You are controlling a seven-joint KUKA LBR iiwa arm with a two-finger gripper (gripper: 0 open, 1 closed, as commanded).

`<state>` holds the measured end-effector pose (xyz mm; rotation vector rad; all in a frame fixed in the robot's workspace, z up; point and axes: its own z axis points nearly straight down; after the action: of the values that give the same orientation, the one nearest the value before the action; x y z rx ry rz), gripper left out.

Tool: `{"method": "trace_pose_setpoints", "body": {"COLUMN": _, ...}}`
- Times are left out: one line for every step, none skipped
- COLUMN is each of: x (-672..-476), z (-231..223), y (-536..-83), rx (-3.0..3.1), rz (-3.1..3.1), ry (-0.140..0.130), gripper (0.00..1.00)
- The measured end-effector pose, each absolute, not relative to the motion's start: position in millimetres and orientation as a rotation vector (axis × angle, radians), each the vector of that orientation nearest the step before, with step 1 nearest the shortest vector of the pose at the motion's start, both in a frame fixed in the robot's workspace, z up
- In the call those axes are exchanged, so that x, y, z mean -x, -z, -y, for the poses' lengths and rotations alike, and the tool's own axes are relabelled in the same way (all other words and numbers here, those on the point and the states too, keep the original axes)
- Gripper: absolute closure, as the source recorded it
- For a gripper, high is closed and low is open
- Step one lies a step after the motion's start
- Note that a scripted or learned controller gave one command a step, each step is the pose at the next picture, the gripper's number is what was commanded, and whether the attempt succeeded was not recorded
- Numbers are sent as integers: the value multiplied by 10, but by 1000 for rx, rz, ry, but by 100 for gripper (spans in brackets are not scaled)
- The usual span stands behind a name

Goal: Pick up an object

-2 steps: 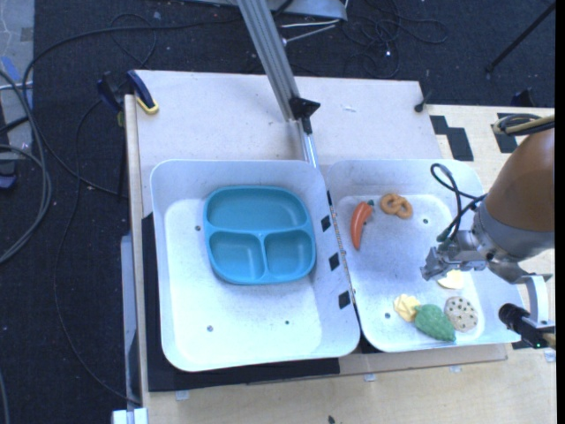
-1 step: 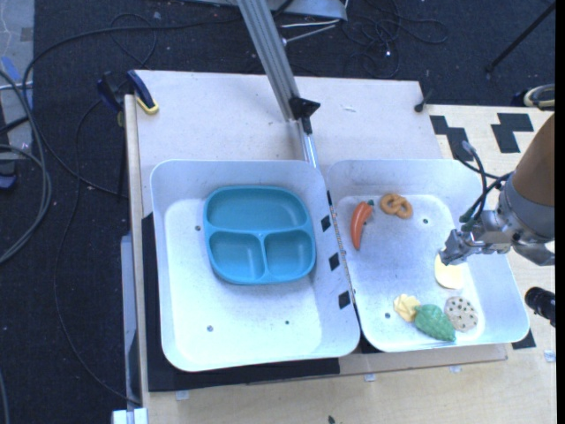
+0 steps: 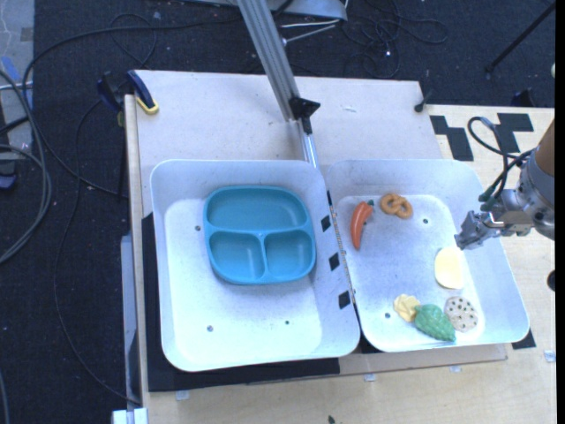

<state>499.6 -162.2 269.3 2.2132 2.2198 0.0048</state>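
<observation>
My gripper point(image 3: 470, 233) hung over the right edge of the right bin point(image 3: 494, 203), just above the pale yellow disc point(image 3: 449, 268), and nothing sat between its fingers; whether they were open or closed I could not tell. The objects lay loose in that bin: a red pepper point(image 3: 358, 224) and a pretzel point(image 3: 396, 205) up top, a cookie point(image 3: 460, 312), a green leaf point(image 3: 434, 322) and a small yellow piece point(image 3: 405, 306) down low. The left bin point(image 3: 181, 325) held a blue divided tray point(image 3: 259, 235).

blue tray point(image 3: 260, 234) | white bins point(image 3: 177, 325) | orange-red carrot point(image 3: 359, 223) | green leaf point(image 3: 434, 321)
</observation>
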Motion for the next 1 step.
{"method": "trace_pose_setpoints", "body": {"x": -5202, "z": 1023, "y": -2607, "rx": -2213, "rz": -2230, "ry": -3, "gripper": 100}}
